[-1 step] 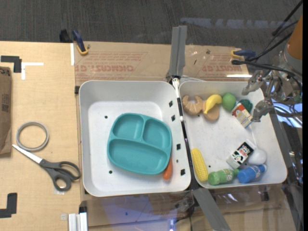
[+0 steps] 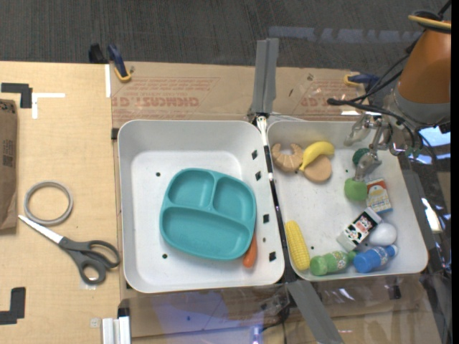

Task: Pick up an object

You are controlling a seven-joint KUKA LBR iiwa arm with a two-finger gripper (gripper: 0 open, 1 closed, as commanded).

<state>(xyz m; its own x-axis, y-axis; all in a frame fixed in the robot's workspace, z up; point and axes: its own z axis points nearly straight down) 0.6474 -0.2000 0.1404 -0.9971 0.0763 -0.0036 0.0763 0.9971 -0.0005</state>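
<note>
The gripper (image 2: 368, 156) hangs over the far right part of the right bin (image 2: 324, 213), below the arm's orange band (image 2: 425, 67). Whether it is wide or narrow cannot be told from this view, and nothing is seen held in it.

Just below the gripper lies a green round object (image 2: 355, 188), the nearest item to it; whether the two touch cannot be told. Beside that, slightly nearer the camera and to the gripper's right, sits a small carton with an orange and white label (image 2: 379, 196). Further toward the near rim lie a black-and-white carton (image 2: 358, 228), a white egg-like object (image 2: 384, 233), a blue bottle (image 2: 373, 258) and a green bottle (image 2: 328, 263), the last three close together.

Left of the gripper, at about its level, a banana (image 2: 316, 153) rests against a tan pastry-like piece (image 2: 288, 157) and a tan round piece (image 2: 320, 170). A corn cob (image 2: 297, 244) lies near the bin's left wall, well toward the camera.

The left bin (image 2: 143, 156), well apart from the gripper, holds a teal divided plate (image 2: 208, 213) with an orange carrot (image 2: 250, 253) touching its near right edge.

On the tabletop (image 2: 57, 156), far left, lie scissors (image 2: 75, 249) and a roll of tape (image 2: 48, 201).
</note>
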